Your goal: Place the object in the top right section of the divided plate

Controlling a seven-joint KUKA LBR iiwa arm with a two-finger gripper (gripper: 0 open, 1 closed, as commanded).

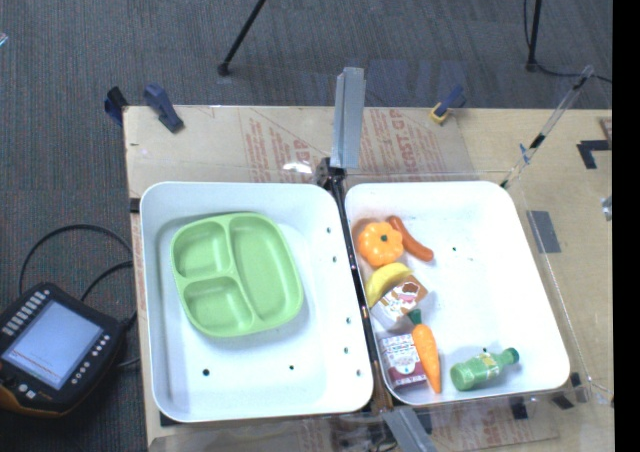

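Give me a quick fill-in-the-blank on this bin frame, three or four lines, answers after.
1. The light green divided plastic plate lies in the ____ shallow white bin.
2. The plate has ____ sections.
3. The small orange toy pumpkin sits in the ____ shallow white bin.
4. The small green plastic bottle lies beside the orange toy ____.

Answers: left; three; right; carrot
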